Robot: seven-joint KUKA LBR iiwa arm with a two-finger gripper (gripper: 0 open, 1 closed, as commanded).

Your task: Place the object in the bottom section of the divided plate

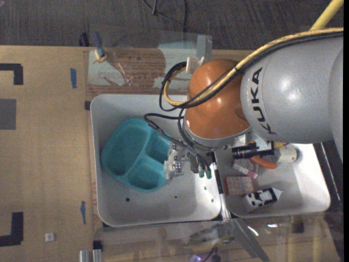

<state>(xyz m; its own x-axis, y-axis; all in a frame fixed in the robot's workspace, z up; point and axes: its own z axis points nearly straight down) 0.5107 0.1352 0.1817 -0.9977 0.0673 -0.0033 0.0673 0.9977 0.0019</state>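
Observation:
A teal divided plate (133, 154) with three sections lies in the left bin (158, 206), toward its left side. The grey arm with its orange wrist band (215, 105) reaches in from the right and hangs over the strip between the two bins. My gripper (203, 171) pokes out below the wrist, just right of the plate's right rim. A small pale, shiny piece (174, 166) sits at that rim, under the wrist. Whether it is a loose object or part of the tool is unclear. The arm hides the plate's upper right corner.
The right bin (311, 192) holds a brownish square packet (237, 185), a black-and-white toy (262, 197), an orange-red stick (263, 161), a white bottle (287, 154) and a small pink item (245, 171). A clear plastic sheet (136, 59) lies behind the bins.

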